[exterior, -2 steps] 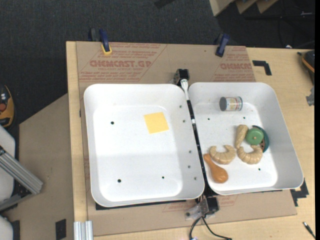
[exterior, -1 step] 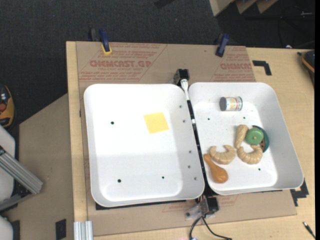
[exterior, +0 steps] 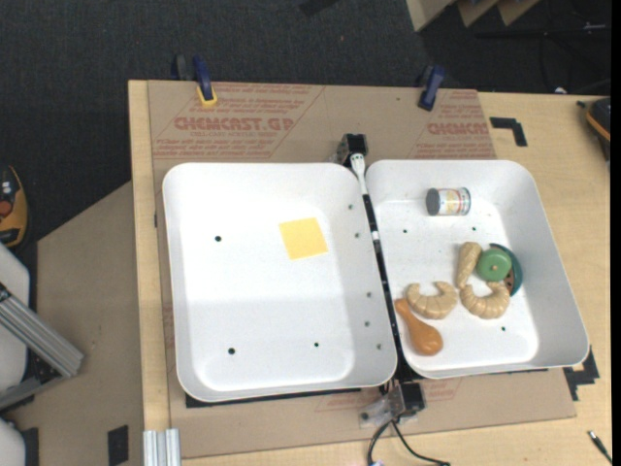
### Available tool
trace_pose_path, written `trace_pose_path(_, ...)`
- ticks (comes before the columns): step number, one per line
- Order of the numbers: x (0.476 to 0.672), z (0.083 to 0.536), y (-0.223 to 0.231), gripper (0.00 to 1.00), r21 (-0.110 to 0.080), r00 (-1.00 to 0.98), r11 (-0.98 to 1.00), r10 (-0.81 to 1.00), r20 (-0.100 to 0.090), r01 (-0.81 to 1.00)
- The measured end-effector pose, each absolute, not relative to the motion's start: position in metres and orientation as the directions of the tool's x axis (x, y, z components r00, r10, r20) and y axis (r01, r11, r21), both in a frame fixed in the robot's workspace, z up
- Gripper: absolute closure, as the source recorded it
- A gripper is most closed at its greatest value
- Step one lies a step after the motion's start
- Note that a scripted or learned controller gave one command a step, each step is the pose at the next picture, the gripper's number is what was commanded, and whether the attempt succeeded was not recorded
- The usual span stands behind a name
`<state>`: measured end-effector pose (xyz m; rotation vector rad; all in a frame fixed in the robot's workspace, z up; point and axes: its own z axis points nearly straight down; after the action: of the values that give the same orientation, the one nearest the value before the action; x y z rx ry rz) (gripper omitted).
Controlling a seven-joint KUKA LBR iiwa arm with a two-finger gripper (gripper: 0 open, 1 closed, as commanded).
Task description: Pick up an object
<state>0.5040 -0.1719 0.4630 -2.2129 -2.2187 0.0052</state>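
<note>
We count two shallow white bins side by side on the worktop [exterior: 146,260]. The left bin [exterior: 194,357] holds one thing, a flat yellow square [exterior: 303,238] lying a little above its middle. The right bin [exterior: 543,260] holds five things: one small cylindrical jar [exterior: 447,201] on its side near the far wall; one green round piece [exterior: 499,265]; two pale curled pieces, one [exterior: 433,301] near the bin's middle and one [exterior: 479,282] curving around the green piece and touching it; and one orange pear-shaped piece [exterior: 420,330] near the front left corner, just beside the first curled piece. Two blue clamps [exterior: 203,78] [exterior: 431,85] grip the brown board's far edge. We cannot tell the claw's state.
</note>
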Motion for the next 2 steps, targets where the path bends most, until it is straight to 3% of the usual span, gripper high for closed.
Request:
trace_pose_path(1,0.487,0.349,-0.130,1.00,-0.013,-0.003,0.003,1.000,0.005,1.000)
trace_pose_path(2,0.552,0.468,-0.134,1.00,0.018,-0.003,0.003,1.000,-0.005,1.000)
